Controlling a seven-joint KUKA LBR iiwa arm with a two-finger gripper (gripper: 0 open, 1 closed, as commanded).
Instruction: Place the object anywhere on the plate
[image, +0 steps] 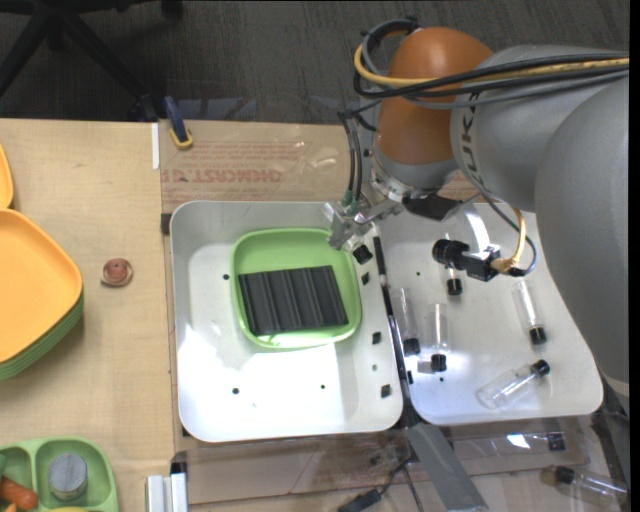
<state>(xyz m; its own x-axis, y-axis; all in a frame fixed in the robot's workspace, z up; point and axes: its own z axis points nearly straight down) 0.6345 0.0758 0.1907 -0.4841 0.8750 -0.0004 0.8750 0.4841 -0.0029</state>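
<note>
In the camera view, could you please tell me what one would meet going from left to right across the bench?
Orange plates → small red knob → green plate with a dark ridged mat → gripper → clear vials with black caps in the right bin.

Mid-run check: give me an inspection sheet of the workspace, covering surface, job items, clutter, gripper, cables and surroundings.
Surface: wooden bench bearing a left white bin and a right white bin, side by side.
Job's things: green square plate in the left bin, with a dark ribbed insert lying on it.
Clutter: clear vials with black caps scattered in the right bin; small black bits in both bins.
Gripper: gripper hovers at the plate's right rear corner; grasp too small to judge.
Cables: yellow and black cables loop over the orange band.
Surroundings: orange plates stacked at left, small reddish knob, green divided tray at front left.
</note>
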